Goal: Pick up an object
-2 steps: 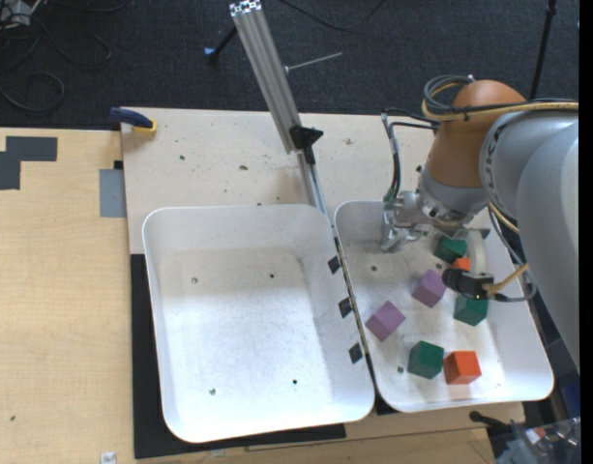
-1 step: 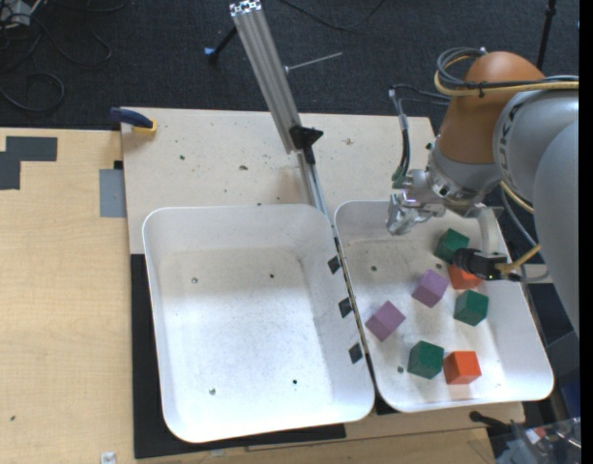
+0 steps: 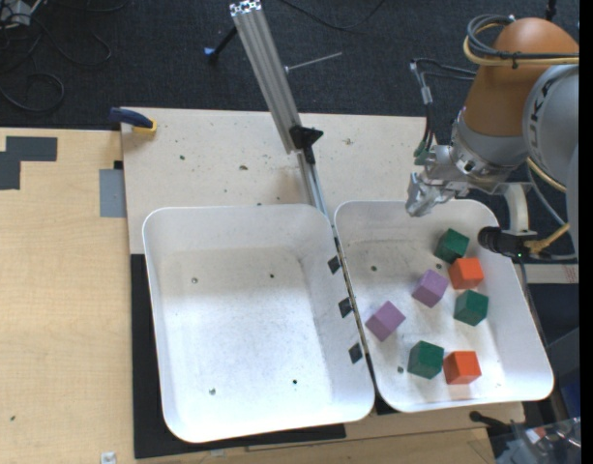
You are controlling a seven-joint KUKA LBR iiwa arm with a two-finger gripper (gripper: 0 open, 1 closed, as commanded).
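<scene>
Pincer [image 3: 424,201] above right bin [image 3: 538,356]

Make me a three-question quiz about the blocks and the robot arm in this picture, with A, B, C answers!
1. Which bin holds the blocks?
A. left bin
B. right bin
C. both bins

2. How many green blocks are there?
A. one
B. three
C. five

3. Where is the gripper?
A. above the right bin's far edge
B. down among the blocks
C. over the left bin

Answers:
1 B: all seven blocks lie in the right bin.
2 B: green blocks and.
3 A: the gripper hangs at the far rim, apart from the blocks.
</scene>
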